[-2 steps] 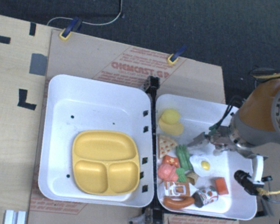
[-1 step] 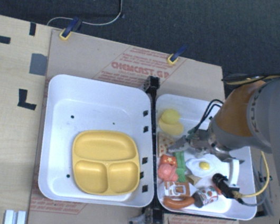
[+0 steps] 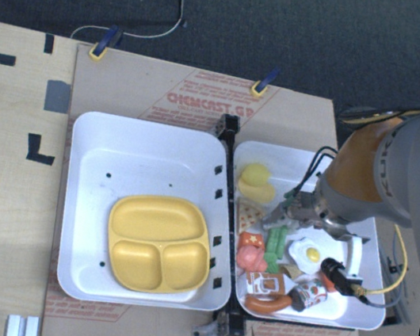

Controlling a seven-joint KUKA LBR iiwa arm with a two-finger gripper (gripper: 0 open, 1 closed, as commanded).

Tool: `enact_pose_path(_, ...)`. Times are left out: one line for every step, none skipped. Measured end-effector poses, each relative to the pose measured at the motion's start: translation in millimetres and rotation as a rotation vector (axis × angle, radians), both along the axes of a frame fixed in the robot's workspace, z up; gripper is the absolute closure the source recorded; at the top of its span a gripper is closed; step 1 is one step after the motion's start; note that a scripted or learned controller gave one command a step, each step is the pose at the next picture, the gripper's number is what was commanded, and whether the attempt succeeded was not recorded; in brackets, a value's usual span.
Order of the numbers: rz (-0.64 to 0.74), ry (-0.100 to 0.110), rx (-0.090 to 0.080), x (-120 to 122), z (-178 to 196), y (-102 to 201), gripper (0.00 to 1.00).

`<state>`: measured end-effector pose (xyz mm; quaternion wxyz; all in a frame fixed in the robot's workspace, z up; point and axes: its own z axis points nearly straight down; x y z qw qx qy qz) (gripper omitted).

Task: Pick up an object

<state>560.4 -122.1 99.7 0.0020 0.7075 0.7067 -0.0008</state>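
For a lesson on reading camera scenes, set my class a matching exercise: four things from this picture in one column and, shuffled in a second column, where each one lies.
Things:
1. yellow divided plate
2. yellow rubber duck
3. fried egg toy
4. sausage toy

Places:
A. near edge of the right bin, at its front
B. left bin, on its floor
C. right bin, far end, close to the divider between the bins
D. right bin, middle, just below the arm's wrist

Pairs: 1-B, 2-C, 3-D, 4-A
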Motion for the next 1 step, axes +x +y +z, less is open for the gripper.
enact_pose_path(0.011,-0.011,0.005,25.2,121.1,65.1,1.00)
